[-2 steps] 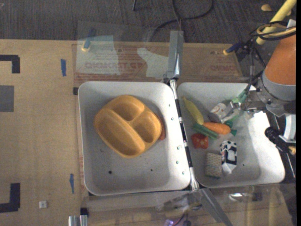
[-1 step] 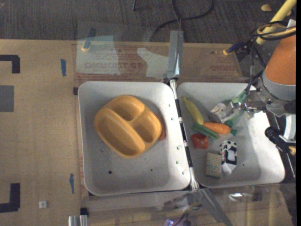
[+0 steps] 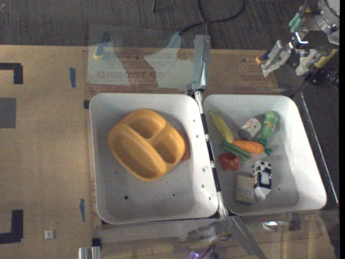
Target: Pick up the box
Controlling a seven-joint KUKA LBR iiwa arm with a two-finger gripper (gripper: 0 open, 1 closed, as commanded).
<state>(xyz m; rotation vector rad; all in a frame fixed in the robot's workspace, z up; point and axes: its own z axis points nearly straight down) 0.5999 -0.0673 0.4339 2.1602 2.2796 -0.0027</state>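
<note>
A: Camera view looks down on a tan worktop point(image 3: 43, 161) with black corner marks and bits of blue tape point(image 3: 72, 77). Dark carpet point(image 3: 81, 9) runs along the top, with a black cable point(image 3: 215, 7) looping over it. A clear sheet point(image 3: 145, 63) lies on the worktop above the bins.

B: How many bins?

A: Two, white, side by side and touching along a metal strip. One is the left bin point(image 3: 102, 198), the other the right bin point(image 3: 307, 188).

B: Count what is in them.

A: The left bin has one orange tray point(image 3: 146, 143) with three sections, tilted a little. The right bin has seven things: one yellow corn point(image 3: 221, 126), one carrot point(image 3: 248, 145), one green pod point(image 3: 235, 150) just under the carrot, one red pepper point(image 3: 229, 161), one green bottle point(image 3: 269, 124), one small can point(image 3: 250, 127) beside the bottle, and one tan sponge point(image 3: 245, 189).

B: And the box?

A: One box point(image 3: 262, 177), black and white, a carton lying in the lower part of the right bin, touching the sponge on its right side.

B: The arm?

A: One gripper point(image 3: 290, 57) hangs at the top right, above the worktop beyond the right bin's far corner, well apart from the box. Its fingers point(image 3: 272, 58) are spread, with nothing between them.
</note>
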